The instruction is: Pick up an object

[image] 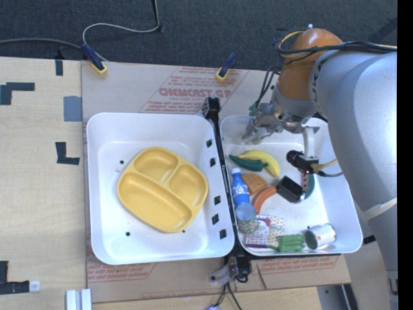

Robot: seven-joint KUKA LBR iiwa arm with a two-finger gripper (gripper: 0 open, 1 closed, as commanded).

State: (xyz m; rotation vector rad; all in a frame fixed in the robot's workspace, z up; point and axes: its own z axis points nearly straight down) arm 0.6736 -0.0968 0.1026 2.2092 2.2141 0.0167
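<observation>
Pickup not yet made: found gripper (261, 129) above the far corner of the right bin (342, 202), jaws seemingly apart with nothing between them, so approach, grasp and lift all remained. Noted candidate objects heaped in that bin: smooth curved yellow banana (266, 161) nearest the gripper, glossy blue plastic bottle (240, 194) against the dividing wall, boxy black block (290, 189), matte green block (290, 243) beside a pale cylinder (321, 236). Recorded rigid yellow compartment plate (162, 187) lying flat in the left bin (103, 173).
</observation>
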